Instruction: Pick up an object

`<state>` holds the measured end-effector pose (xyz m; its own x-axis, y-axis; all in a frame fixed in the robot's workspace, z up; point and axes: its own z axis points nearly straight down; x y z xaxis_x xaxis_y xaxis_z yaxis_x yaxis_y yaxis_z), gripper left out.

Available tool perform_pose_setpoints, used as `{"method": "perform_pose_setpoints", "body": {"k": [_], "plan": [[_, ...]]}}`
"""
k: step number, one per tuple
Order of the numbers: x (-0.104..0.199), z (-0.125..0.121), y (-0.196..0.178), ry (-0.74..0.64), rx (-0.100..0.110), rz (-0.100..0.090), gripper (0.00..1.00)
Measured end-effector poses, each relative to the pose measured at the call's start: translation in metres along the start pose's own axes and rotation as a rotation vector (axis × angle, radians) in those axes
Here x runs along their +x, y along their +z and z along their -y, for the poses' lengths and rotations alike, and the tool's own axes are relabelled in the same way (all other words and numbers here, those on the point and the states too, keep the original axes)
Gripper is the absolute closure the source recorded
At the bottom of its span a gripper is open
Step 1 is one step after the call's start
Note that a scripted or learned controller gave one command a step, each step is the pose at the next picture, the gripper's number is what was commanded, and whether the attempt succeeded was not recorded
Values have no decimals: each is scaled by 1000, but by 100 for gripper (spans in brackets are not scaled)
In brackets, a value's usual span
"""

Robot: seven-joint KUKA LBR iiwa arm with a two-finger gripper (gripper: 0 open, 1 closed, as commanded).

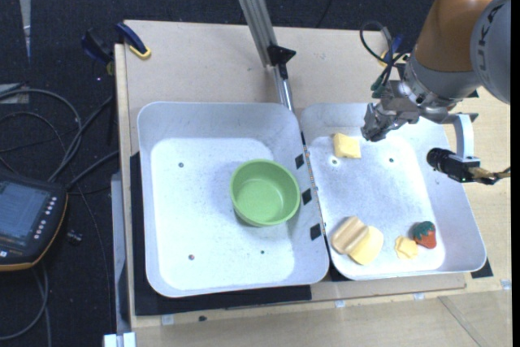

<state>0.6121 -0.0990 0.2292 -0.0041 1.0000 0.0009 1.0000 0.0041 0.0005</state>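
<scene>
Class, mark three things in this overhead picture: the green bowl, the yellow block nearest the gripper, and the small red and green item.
green bowl (264, 193), camera view, inner floor.
yellow block (347, 146), camera view, top face.
red and green item (424, 235), camera view, red body.

The counter (211, 73) is light wood with a flat top. Two white bins sit on it side by side, touching in the middle. The left bin (175, 175) is the bigger one. The right bin (455, 223) is beside it. A blue and yellow clamp (130, 41) grips the counter's far left corner.
</scene>
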Motion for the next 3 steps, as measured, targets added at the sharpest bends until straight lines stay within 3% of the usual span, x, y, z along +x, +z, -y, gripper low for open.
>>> {"method": "perform_pose_setpoints", "body": {"k": [1,3], "plan": [[50,-8,9,0,1,0,100],[155,-23,-15,0,0,0,100]]}}
